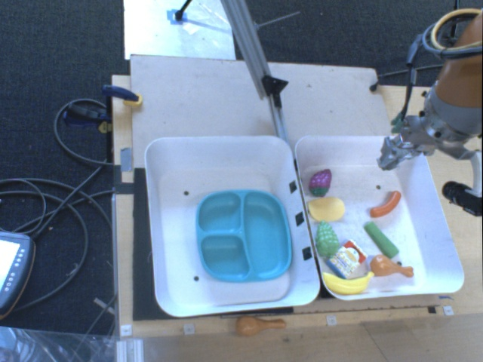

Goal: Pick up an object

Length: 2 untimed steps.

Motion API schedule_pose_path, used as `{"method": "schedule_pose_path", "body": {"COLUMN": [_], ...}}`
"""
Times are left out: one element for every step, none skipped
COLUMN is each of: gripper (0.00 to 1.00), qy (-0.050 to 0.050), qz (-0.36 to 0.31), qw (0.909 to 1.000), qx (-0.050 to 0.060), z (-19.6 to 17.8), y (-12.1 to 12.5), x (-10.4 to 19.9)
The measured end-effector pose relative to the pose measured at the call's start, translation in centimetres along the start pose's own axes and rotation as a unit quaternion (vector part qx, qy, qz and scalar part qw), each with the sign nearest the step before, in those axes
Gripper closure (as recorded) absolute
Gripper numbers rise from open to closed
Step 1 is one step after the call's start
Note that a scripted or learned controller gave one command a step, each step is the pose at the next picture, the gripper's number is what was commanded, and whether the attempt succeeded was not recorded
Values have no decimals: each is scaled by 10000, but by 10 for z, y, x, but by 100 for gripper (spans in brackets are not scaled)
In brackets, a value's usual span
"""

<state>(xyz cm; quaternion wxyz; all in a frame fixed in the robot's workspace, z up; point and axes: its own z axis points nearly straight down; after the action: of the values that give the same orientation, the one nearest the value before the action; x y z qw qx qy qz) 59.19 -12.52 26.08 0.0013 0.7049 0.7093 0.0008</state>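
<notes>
The right bin [430,202] holds several toy foods: a purple grape bunch [321,179], a yellow piece [326,209], an orange sausage [386,204], a green cucumber [381,240], a green bumpy fruit [327,238], a small printed packet [348,260], a banana [348,283] and an orange drumstick [389,266]. My gripper [393,154] hangs over the bin's far right part, above and behind the sausage, touching none of the toys. Nothing shows between its fingers.
The left bin [173,202] holds a blue divided tray [244,234]. A grey pole [249,36] slants across the back of the bench. An orange toy [260,324] lies on the bench in front of the bins. Cables and a clamp sit at the left.
</notes>
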Motion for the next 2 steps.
{"method": "schedule_pose_path", "body": {"gripper": [100, 100], "qy": [11, 12], "qz": [-20, -17], "qw": [10000, 10000], "qx": [13, 10], "z": [9, 15], "y": [-3, 2], "x": [53, 96]}}
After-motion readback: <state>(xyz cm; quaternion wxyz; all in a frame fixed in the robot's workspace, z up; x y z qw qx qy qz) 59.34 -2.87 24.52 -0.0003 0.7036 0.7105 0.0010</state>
